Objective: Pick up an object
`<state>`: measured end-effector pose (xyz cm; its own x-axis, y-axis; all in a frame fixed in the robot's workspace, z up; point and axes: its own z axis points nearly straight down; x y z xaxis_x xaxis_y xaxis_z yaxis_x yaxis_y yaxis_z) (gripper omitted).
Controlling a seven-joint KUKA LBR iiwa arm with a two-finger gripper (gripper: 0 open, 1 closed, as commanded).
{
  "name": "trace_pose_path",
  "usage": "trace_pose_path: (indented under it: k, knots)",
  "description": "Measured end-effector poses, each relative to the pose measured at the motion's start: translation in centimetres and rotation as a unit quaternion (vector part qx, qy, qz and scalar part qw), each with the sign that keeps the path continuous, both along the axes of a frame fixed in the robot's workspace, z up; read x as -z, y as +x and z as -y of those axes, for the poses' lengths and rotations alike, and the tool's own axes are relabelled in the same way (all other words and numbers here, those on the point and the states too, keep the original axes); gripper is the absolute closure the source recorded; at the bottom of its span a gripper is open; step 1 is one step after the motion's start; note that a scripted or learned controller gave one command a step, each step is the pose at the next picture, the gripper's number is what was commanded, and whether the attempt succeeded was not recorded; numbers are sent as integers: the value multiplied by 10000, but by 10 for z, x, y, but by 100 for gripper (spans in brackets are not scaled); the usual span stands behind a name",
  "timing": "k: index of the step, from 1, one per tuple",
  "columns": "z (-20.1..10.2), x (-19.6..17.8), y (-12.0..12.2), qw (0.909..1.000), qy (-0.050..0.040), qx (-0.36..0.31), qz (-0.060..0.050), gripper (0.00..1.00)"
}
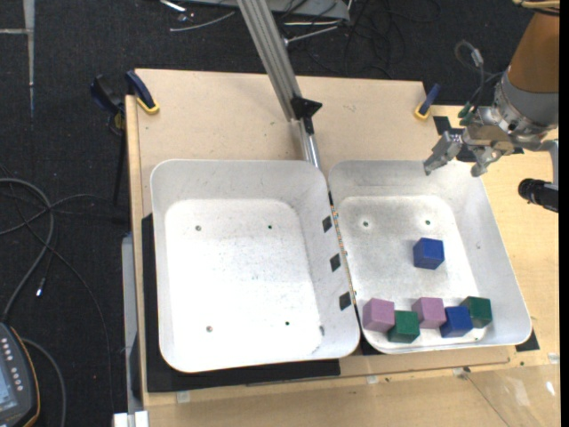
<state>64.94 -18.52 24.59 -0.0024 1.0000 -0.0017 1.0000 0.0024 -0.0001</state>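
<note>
My gripper point(459, 161) hangs over the far right rim of the right bin point(391, 178), its two fingers spread apart with nothing between them. In that bin a blue cube point(428, 253) sits alone near the middle, well below the gripper. Along the front wall lie a purple cube point(379, 313), a green cube point(404, 326), a second purple cube point(431, 310), a second blue cube point(456, 320) and a second green cube point(479, 310).
The left bin point(178, 185) stands beside the right one. A slanted metal rod point(276, 56) runs down to the gap between the bins. Clamps sit at the bench's far corners point(142, 92) point(427, 103).
</note>
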Motion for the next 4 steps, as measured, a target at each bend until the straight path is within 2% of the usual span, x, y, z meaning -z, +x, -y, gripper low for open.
trace_pose_path:
  k: [1, 2, 3, 4]
  knots:
    - [20, 155, -37, 10000, 11, 21, -26, 0]
    - [-15, 151, -74, 10000, 17, 11, -17, 0]
    - [-13, 140, -72, 10000, 6, 18, 10, 100]
    - [-70, 65, -54, 10000, 13, -30, 45, 100]
